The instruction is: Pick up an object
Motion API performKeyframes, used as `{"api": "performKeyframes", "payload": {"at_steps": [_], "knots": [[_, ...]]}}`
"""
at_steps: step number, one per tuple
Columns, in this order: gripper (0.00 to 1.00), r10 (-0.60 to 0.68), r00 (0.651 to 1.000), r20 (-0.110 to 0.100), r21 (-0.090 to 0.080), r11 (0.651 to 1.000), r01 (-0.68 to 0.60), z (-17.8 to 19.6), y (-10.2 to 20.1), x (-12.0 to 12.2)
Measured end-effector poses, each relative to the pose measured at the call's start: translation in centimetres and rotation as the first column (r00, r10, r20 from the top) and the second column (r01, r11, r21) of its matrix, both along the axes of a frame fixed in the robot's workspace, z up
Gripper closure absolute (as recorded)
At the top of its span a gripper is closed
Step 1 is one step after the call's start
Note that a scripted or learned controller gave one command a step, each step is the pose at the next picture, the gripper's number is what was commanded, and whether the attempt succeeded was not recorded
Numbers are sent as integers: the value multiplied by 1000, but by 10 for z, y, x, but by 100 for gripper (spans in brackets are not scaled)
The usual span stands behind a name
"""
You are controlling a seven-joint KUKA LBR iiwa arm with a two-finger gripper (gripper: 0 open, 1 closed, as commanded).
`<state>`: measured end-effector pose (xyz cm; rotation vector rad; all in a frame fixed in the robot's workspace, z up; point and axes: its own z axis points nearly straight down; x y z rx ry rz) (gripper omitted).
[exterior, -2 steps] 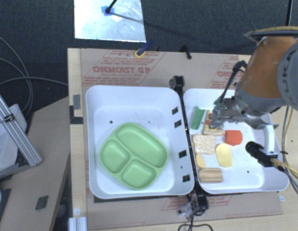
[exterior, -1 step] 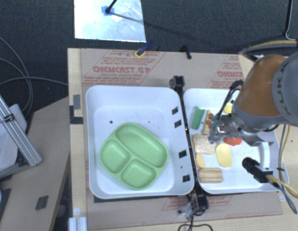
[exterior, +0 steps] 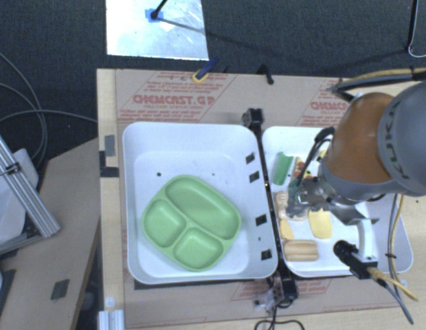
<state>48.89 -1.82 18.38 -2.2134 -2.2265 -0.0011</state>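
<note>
Several small food toys [exterior: 301,250] (tan, yellow, green)

This is a robotics lab or test cell, not a home or kitchen. A large grey industrial arm with an orange band [exterior: 378,146] reaches over a plywood worktop [exterior: 75,205] covered by brown printed cardboard sheeting [exterior: 178,98], where two shallow white plastic bins [exterior: 151,146] sit clipped side by side. Loose black cables [exterior: 34,115] trail across dark carpet [exterior: 48,33], an extruded aluminium frame piece [exterior: 24,191] stands at the left, and a reflective silver square sheet [exterior: 158,19] lies on the floor.
</note>
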Motion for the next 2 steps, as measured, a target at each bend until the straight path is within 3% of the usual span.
{"api": "performKeyframes", "payload": {"at_steps": [1,2], "knots": [[100,-10,1000,3,-4,1000,10,1,-58,-2],[100,4,1000,3,0,1000,-4,0,0,9]]}}
